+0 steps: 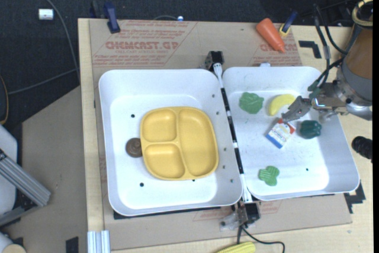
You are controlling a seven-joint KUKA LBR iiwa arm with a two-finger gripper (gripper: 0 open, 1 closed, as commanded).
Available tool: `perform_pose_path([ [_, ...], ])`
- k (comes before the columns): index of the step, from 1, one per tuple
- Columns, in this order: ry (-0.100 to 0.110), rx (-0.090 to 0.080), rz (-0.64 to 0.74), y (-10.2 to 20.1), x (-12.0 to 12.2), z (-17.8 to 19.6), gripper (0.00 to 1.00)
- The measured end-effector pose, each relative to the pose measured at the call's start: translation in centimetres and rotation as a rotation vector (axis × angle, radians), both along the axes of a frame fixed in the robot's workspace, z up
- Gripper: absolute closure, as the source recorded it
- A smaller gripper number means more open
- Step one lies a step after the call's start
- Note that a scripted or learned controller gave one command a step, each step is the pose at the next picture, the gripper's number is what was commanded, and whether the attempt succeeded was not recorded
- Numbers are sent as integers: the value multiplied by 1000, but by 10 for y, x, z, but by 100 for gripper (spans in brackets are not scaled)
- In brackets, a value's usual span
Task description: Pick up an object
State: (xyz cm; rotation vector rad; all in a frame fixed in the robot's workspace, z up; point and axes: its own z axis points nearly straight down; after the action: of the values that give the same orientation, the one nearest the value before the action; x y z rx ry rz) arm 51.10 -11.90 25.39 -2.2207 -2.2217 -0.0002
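the yellow divided plate (179, 143) is sitting in the left bin (112, 92), with a small brown round piece (134, 147) tucked against its far side from the arm. the loose things are lying in the right bin (331, 178), which is probably why the arm is reaching into that one: everything worth picking is scattered there, well apart, so each can be approached alone.

the gripper (298, 109) is hanging low over the middle of the right bin, tilted, its fingers (291, 112) spreading apart and pointing toward the left bin. nothing is sitting between them, so they are released and grasping nothing. whether the tips are touching the bin floor cannot be told from this slant.

just below the fingertips a small red, white and blue packet (279, 133) is lying flat; it looks like the likeliest target. a yellow lemon-like piece (280, 103) is resting just beside the fingers on their upper side, near enough to get nudged. a dark green rounded thing (310, 128) is lying close under the wrist, behind the fingers. a green leafy piece (251, 102) is sitting ahead of the fingertips toward the divider, and a smaller green piece (269, 175) is lying well apart, below.

the pick is not yet made.
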Motion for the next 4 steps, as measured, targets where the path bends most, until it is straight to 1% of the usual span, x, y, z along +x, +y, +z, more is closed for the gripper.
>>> perform_pose_path([
  [1, -3, -1, 0, -3, 72, -155, 0],
  [2, -2, -1, 1, 28, 126, -169, 0],
  [3, 18, 3, -3, 14, 152, -171, 0],
  [4, 18, 3, -3, 9, 152, -171, 0],
])
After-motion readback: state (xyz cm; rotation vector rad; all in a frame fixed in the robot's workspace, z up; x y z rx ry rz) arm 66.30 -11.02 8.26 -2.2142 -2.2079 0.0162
